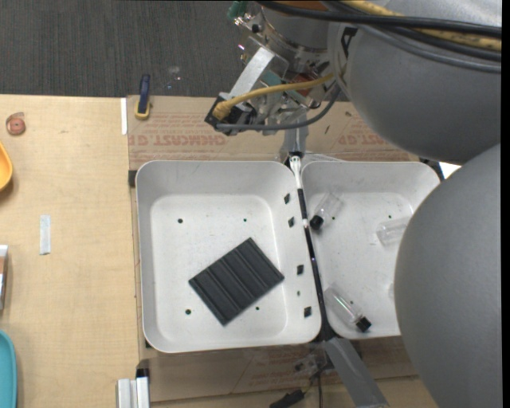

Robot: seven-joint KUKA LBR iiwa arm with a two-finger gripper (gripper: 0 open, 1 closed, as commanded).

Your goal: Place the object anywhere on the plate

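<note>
You are looking at a smooth grey arm [446, 239] with big rounded casings; black cables [414, 17] run across its upper part; at the wrist sits a metal gripper assembly [267, 96] with a silver bracket, a yellow cable, black fittings and green parts.

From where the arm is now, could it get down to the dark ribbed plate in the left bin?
Probably yes. The plate lies flat in the left bin with nothing on it or over it. The end effector sits above the bins' far edge, so a clear downward path looks likely.
</note>
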